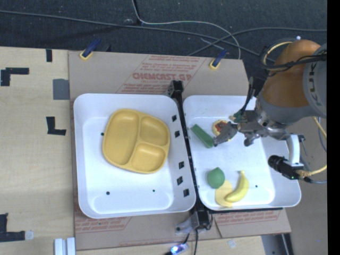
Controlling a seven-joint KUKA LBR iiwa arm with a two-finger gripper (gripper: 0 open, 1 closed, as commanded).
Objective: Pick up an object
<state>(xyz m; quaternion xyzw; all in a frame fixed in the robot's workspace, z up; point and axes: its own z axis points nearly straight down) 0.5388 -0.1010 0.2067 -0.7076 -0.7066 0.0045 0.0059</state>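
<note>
In the right bin [276,195], the tool [229,132] hangs low between a green block [202,136] and a small toy [219,126], seemingly lining up a grab, though I cannot tell its state.

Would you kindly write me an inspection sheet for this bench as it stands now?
Surface: two white bins side by side, the left bin and right bin, on cardboard over a wooden bench.
Job's things: green block, green ball, banana and a small red-yellow item, all in the right bin.
Clutter: yellow divided plate in the left bin.
Gripper: the gripper is low over the right bin, beside the green block and the red-yellow item; grasp not discernible.
Cables: black cables across the dark floor behind; yellow cable looped around the arm.
Surroundings: clamps at the cardboard's far edge; black tape marks on the bench.
</note>
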